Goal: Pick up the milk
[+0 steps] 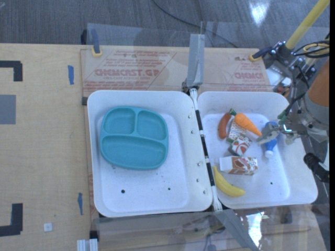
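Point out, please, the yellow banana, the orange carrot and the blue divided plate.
yellow banana (pixel 227 185), camera view, middle of its curve.
orange carrot (pixel 247 124), camera view, mid-body.
blue divided plate (pixel 134 138), camera view, central ridge.

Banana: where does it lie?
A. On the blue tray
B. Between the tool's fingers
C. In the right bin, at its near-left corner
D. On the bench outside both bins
C. The banana lies on the floor of the right bin, just below the milk carton.

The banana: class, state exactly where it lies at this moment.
In the camera view, the banana lies in the right bin, at its lower-left corner by the divider between the bins, just below the milk carton.
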Controlling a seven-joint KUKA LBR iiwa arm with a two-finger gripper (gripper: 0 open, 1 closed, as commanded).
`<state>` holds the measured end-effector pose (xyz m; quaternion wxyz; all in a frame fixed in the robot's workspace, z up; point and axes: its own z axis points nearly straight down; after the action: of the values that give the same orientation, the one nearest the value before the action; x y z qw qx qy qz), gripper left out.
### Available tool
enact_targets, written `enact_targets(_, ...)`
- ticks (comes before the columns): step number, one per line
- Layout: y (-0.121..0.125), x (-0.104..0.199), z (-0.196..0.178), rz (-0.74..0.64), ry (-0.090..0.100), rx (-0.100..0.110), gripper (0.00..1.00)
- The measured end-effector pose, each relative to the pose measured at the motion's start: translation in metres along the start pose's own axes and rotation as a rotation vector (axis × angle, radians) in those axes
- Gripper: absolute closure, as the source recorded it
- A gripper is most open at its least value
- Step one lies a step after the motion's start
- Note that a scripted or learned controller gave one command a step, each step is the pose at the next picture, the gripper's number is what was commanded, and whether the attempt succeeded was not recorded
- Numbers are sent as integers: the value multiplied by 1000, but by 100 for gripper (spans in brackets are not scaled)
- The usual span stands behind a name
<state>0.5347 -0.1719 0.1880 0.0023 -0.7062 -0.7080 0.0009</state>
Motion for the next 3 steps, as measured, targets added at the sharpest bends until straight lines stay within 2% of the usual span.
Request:
enact_targets(1,3,67,82,-238,0,1,0)
enact_targets(2,-16,71,98,-309,-13,-26,0)
enact_targets(3,-14,67,89,-301,-17,-29,100)
